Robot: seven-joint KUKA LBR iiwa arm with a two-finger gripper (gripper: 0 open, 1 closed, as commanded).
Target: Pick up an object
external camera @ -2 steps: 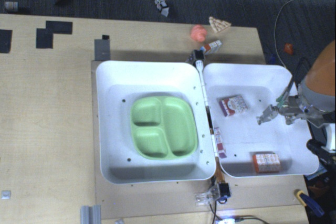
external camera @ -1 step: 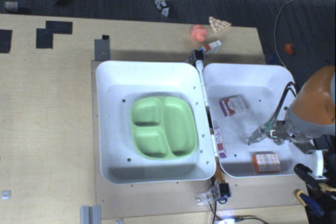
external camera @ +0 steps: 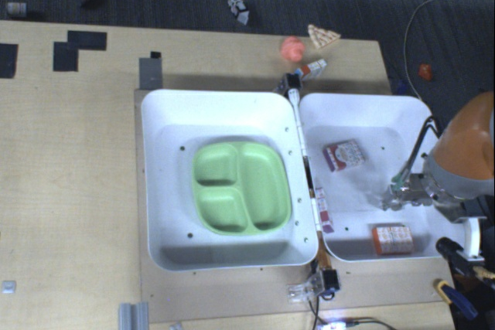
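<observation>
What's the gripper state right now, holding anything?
Gripper: low in the right bin, between the red-and-white packet and the orange box. Open or closed cannot be told; nothing visibly held.

No legible text on the red packet (external camera: 343, 155) or orange box (external camera: 392, 239).

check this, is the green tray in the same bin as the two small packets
No, the green tray lies in the left bin, while both packets lie in the right bin.
</observation>
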